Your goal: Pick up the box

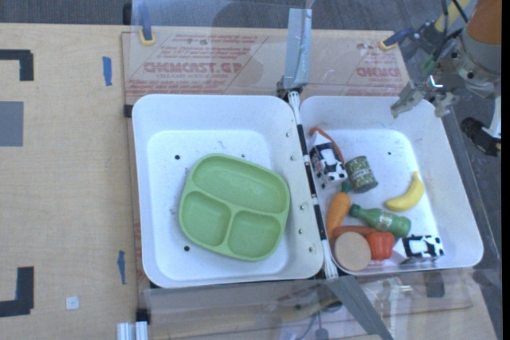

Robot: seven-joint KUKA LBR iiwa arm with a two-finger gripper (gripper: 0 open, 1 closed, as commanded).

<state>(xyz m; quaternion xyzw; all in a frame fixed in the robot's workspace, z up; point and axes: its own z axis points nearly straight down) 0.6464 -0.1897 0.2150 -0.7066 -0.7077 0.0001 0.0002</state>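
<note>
Two small black-and-white patterned boxes lie in the right bin [462,195]. One box [325,163] rests against the bin's left wall; the other box [421,248] is near the front right corner. My gripper [421,103] hangs over the bin's far right corner, well above and behind both boxes. Its fingers [401,104] are spread apart with nothing between them.
The right bin also holds a green can [359,173], a banana [406,194], a carrot [339,210], a green bottle [382,220], a red item [382,244] and a tan round disc [351,250]. A green divided plate [233,207] lies in the left bin [159,123]. A clear panel [300,44] stands behind the bins.
</note>
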